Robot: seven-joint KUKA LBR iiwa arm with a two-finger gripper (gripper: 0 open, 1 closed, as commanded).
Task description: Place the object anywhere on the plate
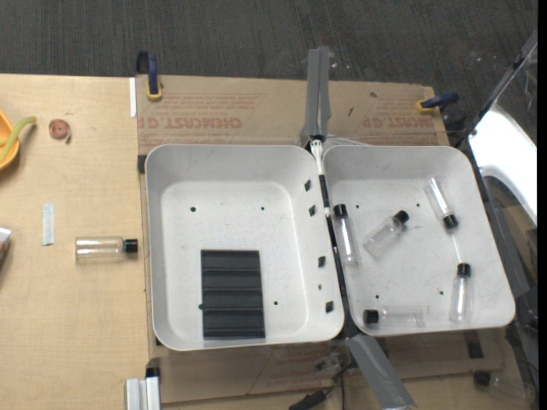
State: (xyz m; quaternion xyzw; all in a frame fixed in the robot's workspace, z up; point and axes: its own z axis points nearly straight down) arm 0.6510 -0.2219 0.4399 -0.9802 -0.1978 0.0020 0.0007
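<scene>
Five vials (386,232) scattered; dark plate (232,294) near left bin's (171,162) front.

Clear glossy vials (386,231) lie in smooth white plastic bins (171,331); the plate (232,294) is matt black, ribbed.

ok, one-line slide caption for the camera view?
Left bin holds a dark ribbed plate; right bin holds five clear vials.

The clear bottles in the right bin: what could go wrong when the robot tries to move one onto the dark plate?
1. The clear bottles are see-through on a white bin, so finding one may fail.
2. Several lie against the walls, such as the one by the divider and the one at the front wall; gripping there looks awkward.
3. The ridged plate is small, and a round bottle could roll off.
</scene>
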